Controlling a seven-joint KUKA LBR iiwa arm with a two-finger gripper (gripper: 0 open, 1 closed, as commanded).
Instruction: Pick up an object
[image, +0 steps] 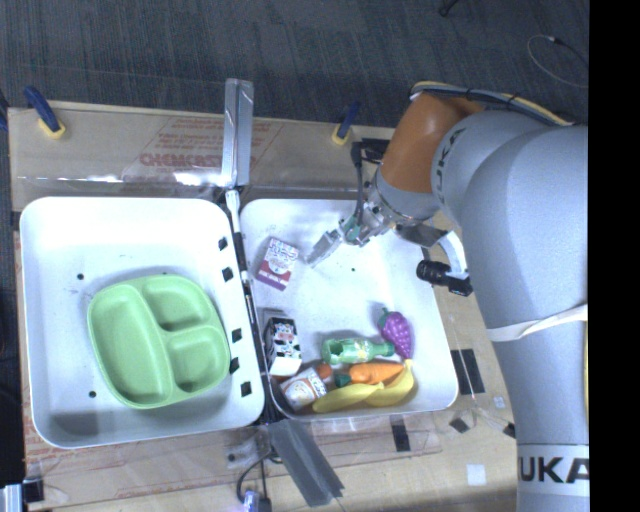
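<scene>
My gripper (336, 241) hangs over the far part of the right bin (425, 300), open, with nothing between its fingers. Just left of it and a little nearer lies a small purple-and-white carton (277, 262). Along the near wall lie a black-and-white carton (284, 343), a green bottle (356, 350), a purple grape bunch (396, 332), an orange carrot (377, 373), a yellow banana (368, 394) and a small white bottle with a red label (303, 387).
The left bin (50, 250) holds a green divided plate (160, 338). A ridge with black clips (236, 300) separates the bins. The grey arm (520, 200) crosses the right side, above the right bin's edge.
</scene>
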